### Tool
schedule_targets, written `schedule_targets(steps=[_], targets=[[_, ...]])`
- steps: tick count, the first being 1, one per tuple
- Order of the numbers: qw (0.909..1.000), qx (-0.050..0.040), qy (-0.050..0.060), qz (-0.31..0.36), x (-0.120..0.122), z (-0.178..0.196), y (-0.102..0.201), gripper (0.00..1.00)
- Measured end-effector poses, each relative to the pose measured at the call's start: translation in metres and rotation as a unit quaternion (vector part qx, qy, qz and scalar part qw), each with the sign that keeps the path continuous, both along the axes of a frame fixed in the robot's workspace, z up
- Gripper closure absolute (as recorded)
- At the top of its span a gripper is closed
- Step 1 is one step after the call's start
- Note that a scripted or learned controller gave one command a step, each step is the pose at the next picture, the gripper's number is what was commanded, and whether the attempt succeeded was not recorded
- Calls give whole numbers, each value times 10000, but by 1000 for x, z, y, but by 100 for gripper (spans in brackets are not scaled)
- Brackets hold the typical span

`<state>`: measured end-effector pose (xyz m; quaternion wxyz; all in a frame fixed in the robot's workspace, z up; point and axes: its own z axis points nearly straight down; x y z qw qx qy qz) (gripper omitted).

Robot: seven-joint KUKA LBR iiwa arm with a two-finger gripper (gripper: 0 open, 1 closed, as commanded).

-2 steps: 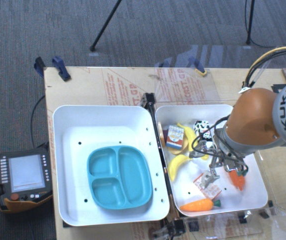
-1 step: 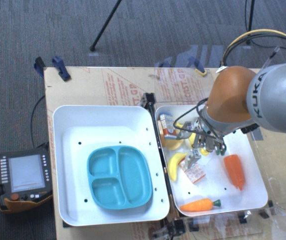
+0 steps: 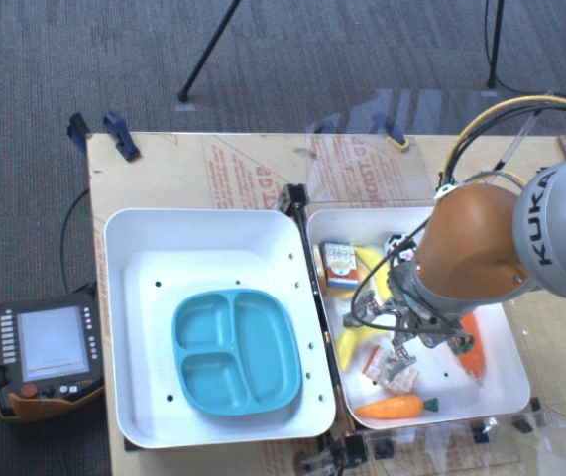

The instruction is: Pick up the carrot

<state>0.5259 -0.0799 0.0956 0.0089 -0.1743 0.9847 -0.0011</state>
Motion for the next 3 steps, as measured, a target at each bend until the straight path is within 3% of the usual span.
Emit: schedule_targets(steps=[1,2,3], targets=[[9935,11,-16,-1137,-36,-4,-2,0],[9952,4,-18,-974,-37,-2,0,0],[9904,16,2,-1379,-36,-5,-3,0]])
